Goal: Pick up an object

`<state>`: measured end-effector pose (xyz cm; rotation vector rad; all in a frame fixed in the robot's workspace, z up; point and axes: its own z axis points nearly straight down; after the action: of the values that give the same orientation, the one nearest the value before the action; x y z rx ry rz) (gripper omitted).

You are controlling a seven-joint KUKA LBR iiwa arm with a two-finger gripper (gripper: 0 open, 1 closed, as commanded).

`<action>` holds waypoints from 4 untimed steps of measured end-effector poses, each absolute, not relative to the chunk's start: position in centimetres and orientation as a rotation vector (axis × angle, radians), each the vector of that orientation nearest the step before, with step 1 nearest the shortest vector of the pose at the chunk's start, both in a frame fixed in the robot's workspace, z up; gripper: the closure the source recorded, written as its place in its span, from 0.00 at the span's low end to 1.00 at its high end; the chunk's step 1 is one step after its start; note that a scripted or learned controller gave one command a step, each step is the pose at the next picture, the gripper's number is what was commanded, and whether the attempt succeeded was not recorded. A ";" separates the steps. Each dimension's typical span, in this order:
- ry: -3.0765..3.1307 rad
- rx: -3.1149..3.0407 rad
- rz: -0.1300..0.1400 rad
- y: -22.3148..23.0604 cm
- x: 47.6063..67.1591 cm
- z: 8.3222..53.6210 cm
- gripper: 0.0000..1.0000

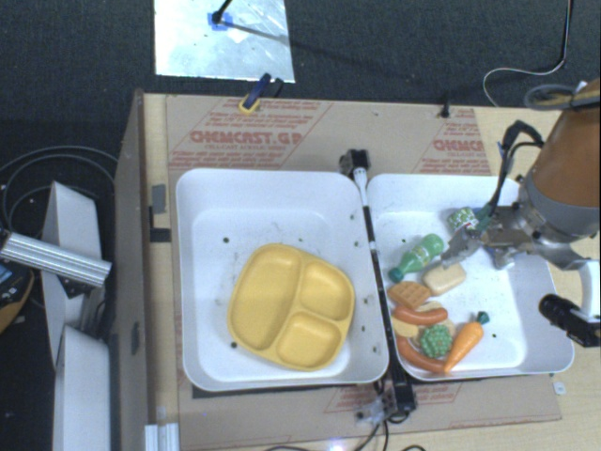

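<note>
The gripper (467, 244) hangs low over the right bin (535, 346), just above a tan bread piece (444, 278) and beside a green bottle (419, 255); whether its fingers are apart cannot be told. A yellow divided plate (291, 305) lies in the left bin (216, 205).

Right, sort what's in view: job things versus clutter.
Job: grey two-finger gripper; green plastic bottle; beige bread slice; orange toy carrot; red sausage.
Lying about: yellow sectioned plate; silver foil sheet; yellow clamp.
</note>
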<state>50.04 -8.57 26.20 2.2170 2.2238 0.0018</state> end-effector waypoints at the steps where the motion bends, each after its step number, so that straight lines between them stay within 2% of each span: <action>1: 2.224 2.219 -0.001 -9.1 58.1 12.6 0.00; 2: 2.203 2.200 0.022 -9.2 56.5 9.3 0.00; 3: 2.203 2.200 0.024 -8.7 51.6 9.2 0.00; 4: 2.220 2.219 0.001 -13.8 56.0 8.4 0.00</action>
<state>55.97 -13.82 8.45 2.2194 2.2203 0.0014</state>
